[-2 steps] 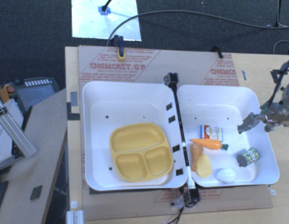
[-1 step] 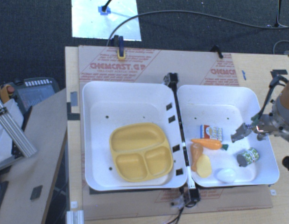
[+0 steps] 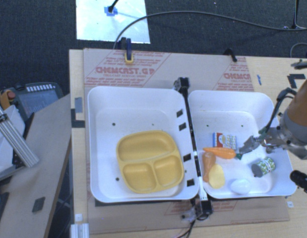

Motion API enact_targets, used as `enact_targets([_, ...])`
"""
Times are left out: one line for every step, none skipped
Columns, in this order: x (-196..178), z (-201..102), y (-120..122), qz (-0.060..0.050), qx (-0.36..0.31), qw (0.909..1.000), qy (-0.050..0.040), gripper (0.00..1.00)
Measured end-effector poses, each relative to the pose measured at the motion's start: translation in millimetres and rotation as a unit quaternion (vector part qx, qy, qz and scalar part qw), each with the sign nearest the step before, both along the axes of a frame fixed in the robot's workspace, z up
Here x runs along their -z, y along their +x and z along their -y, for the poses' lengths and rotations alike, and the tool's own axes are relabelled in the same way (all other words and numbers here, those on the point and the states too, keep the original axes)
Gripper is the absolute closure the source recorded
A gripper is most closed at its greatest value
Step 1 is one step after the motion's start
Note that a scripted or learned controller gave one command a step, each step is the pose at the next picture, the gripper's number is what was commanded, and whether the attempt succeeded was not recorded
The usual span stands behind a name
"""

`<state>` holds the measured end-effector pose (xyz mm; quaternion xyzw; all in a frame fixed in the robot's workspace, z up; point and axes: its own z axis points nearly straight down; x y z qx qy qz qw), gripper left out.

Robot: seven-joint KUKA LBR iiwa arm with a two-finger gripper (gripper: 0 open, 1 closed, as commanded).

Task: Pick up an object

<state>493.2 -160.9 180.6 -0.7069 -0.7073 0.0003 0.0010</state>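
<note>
The right bin (image 3: 227, 108) holds several small objects. An orange carrot (image 3: 220, 152) lies near the middle, with a small white, blue and red carton (image 3: 225, 140) just behind it. A tan piece (image 3: 208, 161) and a yellow pear-like fruit (image 3: 216, 176) lie near the bin's left wall. A white egg shape (image 3: 240, 186) rests at the front, and a green and white can (image 3: 263, 166) lies to its right. My gripper (image 3: 249, 146) reaches in from the right and sits just right of the carrot's green end, above the can. Nothing visibly sits in it.
The left bin (image 3: 108, 103) holds a yellow divided tray (image 3: 150, 160). A black divider strip (image 3: 188, 128) runs between the bins. A cable crosses the board behind the bins. A grey side table (image 3: 29, 172) stands at the left.
</note>
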Motion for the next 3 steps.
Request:
enact_targets([42, 3, -2, 0.0, 0.0, 1.0, 0.0001, 0.0])
enact_targets([30, 4, 0, 0.002, 0.0, 1.0, -0.001, 1.0])
enact_targets([-34, 8, 0, 0.005, -0.002, 1.0, -0.0019, 1.0])
